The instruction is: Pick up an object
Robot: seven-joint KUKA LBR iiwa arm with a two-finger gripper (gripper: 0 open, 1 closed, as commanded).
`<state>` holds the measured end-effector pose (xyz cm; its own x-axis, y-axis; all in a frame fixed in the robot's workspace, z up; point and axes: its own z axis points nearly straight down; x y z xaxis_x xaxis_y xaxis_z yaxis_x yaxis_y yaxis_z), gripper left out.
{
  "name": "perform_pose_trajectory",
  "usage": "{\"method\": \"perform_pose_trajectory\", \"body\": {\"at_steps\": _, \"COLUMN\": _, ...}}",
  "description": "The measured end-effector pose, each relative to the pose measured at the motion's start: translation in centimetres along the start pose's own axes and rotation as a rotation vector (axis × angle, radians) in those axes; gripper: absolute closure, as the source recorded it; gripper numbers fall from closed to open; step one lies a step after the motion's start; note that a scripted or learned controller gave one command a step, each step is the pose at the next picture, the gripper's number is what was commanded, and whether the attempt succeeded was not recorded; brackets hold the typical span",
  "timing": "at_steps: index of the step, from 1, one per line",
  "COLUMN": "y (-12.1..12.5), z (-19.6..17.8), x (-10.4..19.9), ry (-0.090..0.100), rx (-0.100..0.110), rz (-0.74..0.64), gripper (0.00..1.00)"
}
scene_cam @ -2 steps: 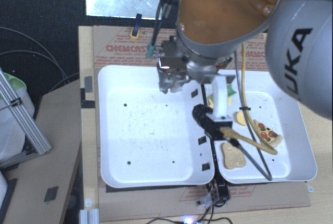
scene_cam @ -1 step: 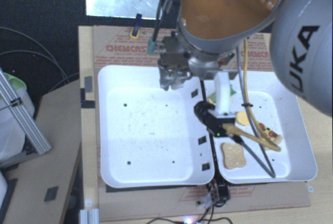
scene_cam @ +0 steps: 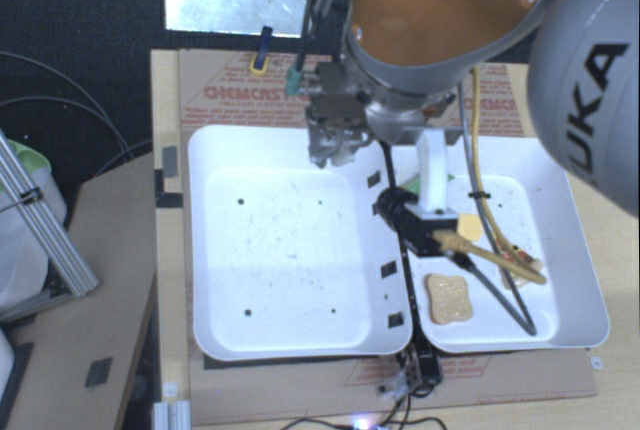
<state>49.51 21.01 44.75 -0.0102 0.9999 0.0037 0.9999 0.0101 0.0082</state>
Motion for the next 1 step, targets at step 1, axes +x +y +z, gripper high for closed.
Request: {"method": "perform_pose_trajectory", "body": {"at_steps": 1, "y": 0.06, "z": -1.08, "x": 0.03, "ry": 0.001, "rx": -0.002, "rz": -0.004, "gripper": 1.00}}
